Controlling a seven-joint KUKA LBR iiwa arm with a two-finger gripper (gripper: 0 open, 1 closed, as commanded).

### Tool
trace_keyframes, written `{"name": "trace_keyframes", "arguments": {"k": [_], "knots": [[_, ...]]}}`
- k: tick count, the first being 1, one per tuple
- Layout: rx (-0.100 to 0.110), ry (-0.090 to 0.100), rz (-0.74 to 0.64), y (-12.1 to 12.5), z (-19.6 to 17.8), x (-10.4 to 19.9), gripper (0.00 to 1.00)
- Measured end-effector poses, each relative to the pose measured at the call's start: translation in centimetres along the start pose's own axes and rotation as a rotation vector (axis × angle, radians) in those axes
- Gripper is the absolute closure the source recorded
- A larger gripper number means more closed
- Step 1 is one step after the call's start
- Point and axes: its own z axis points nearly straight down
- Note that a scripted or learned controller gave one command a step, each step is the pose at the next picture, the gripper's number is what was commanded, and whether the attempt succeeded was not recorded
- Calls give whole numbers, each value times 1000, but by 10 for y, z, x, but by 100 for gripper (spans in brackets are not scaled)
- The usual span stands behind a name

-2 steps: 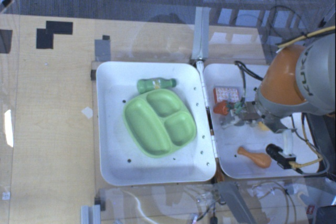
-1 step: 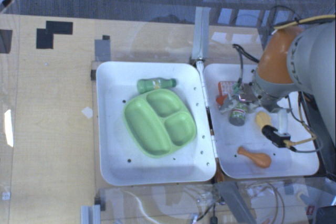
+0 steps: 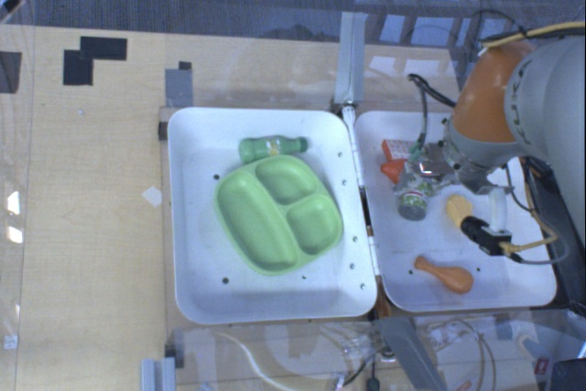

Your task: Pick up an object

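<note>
Grey arm reaches into the right bin [image 3: 531, 293], its gripper [image 3: 423, 171] low over a small can [image 3: 413, 199] at the bin's nine o'clock side. Whether the jaws are open or gripping, I cannot tell. Nothing looks lifted; grasp and raise remain.

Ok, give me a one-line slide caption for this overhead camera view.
KUKA arm's gripper hangs over cluttered right white bin; green three-compartment plastic plate and green plastic bottle lie in left white bin.

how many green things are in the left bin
2: a green plastic bottle lying on its side along the far wall of the left white bin, and a green three-compartment plate just in front of it.
</note>
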Motion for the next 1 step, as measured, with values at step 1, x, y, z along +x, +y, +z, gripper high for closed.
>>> {"name": "trace_keyframes", "arguments": {"k": [1], "knots": [[-14,-2,161,-30,-86,37,100]]}}
